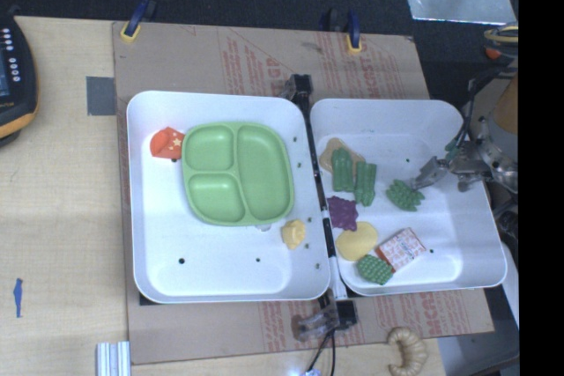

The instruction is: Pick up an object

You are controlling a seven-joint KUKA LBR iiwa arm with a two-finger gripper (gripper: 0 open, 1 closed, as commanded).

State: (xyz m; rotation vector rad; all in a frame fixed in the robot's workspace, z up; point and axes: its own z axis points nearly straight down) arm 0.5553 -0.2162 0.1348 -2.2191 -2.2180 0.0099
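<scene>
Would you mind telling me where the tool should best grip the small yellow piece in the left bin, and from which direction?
The small yellow piece lies alone on the left bin's floor, just off the green plate. Probably grip it across its narrow middle from straight above; the bin's right wall is close, so a sideways approach looks cramped.

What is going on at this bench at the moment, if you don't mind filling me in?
A robot arm reaches in from the right over the right bin, its gripper low beside a small green toy. Nothing shows between its fingers, so no pick is made yet. That bin also holds two green pieces, a purple piece, a yellow piece and a red-and-white packet. The left bin holds a green divided plate, a red toy and a small yellow item.
</scene>
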